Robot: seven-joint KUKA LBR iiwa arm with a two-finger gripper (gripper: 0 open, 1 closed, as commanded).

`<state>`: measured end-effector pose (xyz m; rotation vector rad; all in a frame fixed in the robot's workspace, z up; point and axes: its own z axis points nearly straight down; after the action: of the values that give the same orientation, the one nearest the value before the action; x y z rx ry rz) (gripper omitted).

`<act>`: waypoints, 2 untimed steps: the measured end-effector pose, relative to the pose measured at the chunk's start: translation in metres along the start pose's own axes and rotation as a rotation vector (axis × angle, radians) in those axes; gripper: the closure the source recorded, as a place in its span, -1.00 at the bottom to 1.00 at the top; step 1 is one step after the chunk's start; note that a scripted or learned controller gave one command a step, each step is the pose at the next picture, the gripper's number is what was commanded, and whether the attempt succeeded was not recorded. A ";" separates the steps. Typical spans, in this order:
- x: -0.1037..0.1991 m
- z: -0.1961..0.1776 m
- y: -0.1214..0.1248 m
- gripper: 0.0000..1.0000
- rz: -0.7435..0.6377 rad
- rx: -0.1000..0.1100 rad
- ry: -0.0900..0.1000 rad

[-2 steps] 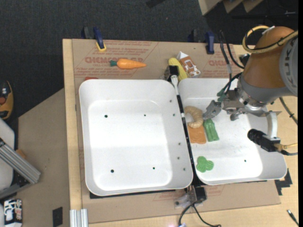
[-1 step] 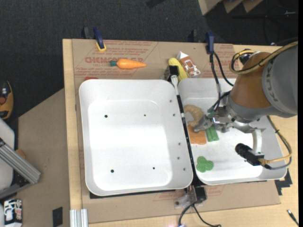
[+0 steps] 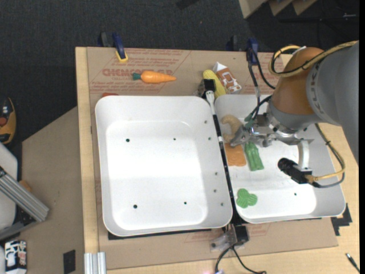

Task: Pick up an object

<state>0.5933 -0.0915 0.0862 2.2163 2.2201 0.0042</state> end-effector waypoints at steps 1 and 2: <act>-0.006 0.001 0.053 -1.00 -0.001 -0.001 0.000; -0.006 -0.010 0.051 1.00 0.000 0.001 0.000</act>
<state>0.6441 -0.0974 0.0961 2.2168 2.2202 0.0030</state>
